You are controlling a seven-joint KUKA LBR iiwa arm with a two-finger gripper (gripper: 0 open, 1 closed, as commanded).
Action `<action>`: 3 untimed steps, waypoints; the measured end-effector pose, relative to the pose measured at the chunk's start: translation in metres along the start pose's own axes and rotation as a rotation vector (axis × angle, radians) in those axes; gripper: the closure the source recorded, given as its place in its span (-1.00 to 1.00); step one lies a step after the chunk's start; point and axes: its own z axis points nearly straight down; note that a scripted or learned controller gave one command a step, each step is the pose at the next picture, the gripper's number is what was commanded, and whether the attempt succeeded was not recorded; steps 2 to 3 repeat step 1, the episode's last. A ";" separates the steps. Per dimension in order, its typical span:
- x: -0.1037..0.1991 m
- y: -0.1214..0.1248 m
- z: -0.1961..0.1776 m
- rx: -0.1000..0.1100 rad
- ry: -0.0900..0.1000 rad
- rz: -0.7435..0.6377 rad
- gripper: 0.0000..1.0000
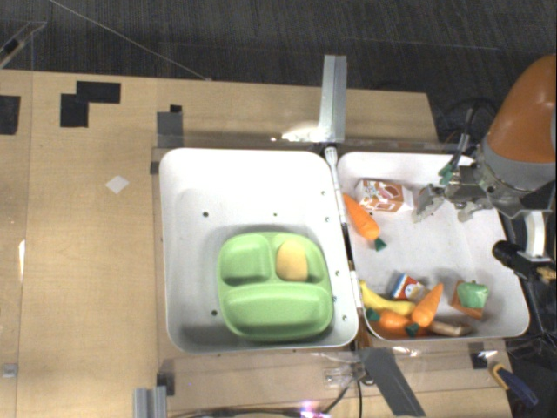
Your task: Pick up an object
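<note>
The pincer [446,200] hangs over the right bin [513,320] near its far edge, fingers apart, gripping nothing; left of it, past a small packet [383,195], a carrot [361,219] lies with its long axis slanting, green top pointing toward the near right.

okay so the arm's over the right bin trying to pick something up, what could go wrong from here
1. The end effector sits near the right bin's upper rim, beside a small packet; a flat packet may slip from a pinch.
2. Along the bottom edge, the banana, a carrot and other items crowd together, so a grasp there could catch two things or knock them aside.
3. Another carrot lies against the wall between the bins, leaving little room on that side.
</note>
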 end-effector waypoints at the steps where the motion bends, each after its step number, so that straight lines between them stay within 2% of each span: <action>1: -0.028 0.050 0.080 -0.003 -0.001 -0.064 -1.00; 3: -0.028 0.050 0.080 -0.003 -0.001 -0.064 -1.00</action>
